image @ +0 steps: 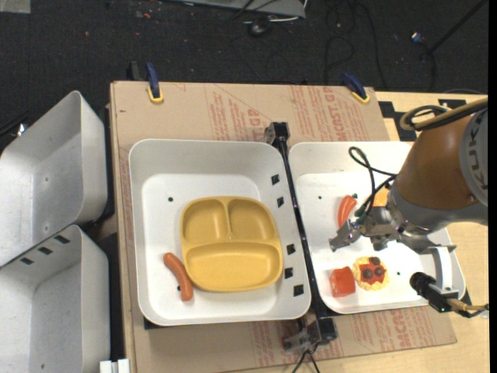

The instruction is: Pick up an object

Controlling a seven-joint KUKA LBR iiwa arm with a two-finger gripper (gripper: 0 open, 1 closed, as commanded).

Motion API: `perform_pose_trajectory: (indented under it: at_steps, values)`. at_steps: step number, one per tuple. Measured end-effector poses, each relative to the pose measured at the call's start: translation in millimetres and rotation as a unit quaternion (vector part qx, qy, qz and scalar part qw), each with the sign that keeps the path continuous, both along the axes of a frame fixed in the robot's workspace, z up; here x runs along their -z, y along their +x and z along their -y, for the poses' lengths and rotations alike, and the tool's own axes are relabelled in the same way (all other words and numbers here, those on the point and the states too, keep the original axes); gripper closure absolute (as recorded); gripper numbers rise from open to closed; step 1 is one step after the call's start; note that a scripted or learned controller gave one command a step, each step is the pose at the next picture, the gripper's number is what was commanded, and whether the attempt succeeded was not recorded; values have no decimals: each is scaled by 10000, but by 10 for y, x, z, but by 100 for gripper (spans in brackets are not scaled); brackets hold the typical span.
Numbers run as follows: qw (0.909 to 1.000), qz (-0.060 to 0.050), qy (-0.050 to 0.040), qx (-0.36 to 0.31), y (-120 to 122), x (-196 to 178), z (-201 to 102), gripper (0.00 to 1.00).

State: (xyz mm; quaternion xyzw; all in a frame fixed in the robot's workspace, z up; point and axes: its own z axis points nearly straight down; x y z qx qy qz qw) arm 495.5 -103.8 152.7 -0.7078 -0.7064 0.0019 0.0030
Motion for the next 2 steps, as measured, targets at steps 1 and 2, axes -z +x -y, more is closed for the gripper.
perform_pose_trajectory:
  at_steps: [1, 2]
  values:
    - [10000, 8, 3, 0, -12, 502, -106, 0]
    - [10000, 27, -4, 10, -6, 381, -99, 100]
